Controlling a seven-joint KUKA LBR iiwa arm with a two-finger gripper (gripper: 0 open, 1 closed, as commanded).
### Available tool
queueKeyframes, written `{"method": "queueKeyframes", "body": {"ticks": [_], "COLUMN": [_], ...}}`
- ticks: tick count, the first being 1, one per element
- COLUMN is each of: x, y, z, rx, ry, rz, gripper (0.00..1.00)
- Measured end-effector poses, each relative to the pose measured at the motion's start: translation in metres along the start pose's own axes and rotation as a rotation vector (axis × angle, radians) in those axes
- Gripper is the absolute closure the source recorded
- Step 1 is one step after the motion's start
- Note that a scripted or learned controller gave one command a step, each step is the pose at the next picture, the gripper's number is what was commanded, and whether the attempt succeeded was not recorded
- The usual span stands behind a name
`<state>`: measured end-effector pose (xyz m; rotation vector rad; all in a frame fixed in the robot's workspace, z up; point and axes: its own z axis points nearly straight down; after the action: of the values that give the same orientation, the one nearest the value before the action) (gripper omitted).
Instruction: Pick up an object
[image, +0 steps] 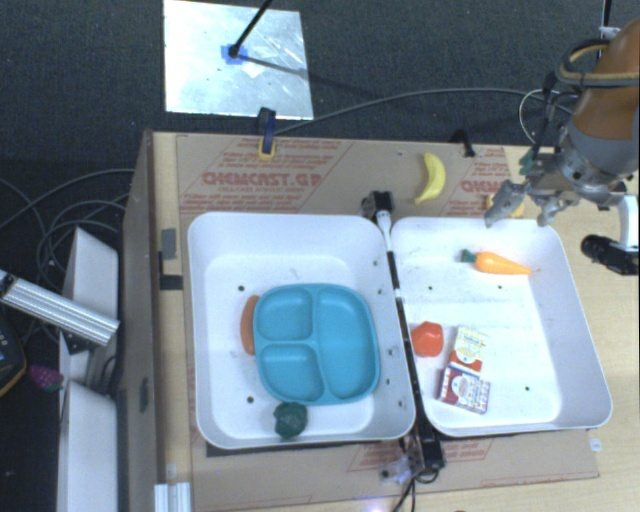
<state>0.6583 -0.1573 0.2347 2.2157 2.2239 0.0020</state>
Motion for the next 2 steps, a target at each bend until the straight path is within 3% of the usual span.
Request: {"method": "queueKeyframes", "body": {"ticks": [1,2], "x": [-0.036,-0.047], "y": [0.007,0.011], "z": [0.070,0.138], "rx": [0.001,-0.003], "ry": [-0.001,-0.001], "rz": [0.002,0.000], "gripper": [0.00,0.00]}}
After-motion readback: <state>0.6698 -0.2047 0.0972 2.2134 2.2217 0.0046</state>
